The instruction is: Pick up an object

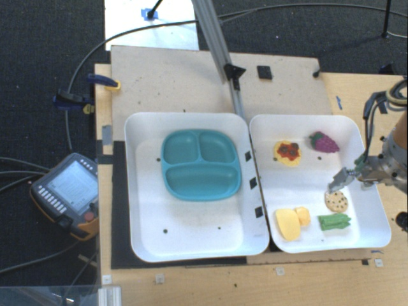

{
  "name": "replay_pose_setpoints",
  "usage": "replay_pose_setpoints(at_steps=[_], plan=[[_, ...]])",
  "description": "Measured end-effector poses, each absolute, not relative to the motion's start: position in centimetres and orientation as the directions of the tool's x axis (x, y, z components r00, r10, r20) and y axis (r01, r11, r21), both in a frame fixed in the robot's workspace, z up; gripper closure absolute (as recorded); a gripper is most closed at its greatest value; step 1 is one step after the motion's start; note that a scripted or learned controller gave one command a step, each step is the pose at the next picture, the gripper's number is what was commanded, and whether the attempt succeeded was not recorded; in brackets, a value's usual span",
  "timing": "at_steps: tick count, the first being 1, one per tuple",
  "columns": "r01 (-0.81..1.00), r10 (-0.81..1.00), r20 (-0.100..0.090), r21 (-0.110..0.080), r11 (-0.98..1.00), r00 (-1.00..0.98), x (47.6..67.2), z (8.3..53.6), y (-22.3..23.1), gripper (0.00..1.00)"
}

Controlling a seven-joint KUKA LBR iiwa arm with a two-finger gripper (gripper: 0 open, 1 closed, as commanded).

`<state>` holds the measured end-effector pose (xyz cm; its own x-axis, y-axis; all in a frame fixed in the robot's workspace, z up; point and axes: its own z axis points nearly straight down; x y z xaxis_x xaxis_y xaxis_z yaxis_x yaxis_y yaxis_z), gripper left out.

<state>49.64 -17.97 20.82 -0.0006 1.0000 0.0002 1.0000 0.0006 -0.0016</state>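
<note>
The right bin (306, 180) holds several toy foods: a small pizza (288, 152), purple grapes (325, 143), a round cookie (336, 201), a yellow cheese wedge (288, 225) with a smaller yellow piece (303, 217) beside it, and a green vegetable (334, 222). My gripper (339, 182) reaches in from the right edge of this bin. It hangs just above and slightly left of the cookie, below the grapes. Nothing is seen held in it.
The left bin (143, 196) carries a teal divided plate (201, 164). A slanted grey pole (213, 34) ends at the bins' far junction. A teach pendant (67, 193) lies left of the bench, with cables around it.
</note>
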Motion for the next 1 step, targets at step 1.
replay_pose_setpoints(at_steps=[1], plan=[[1.000, 1.000, 0.000, -0.002, 0.000, 0.000, 49.18, 16.42, -18.43, 0.00]])
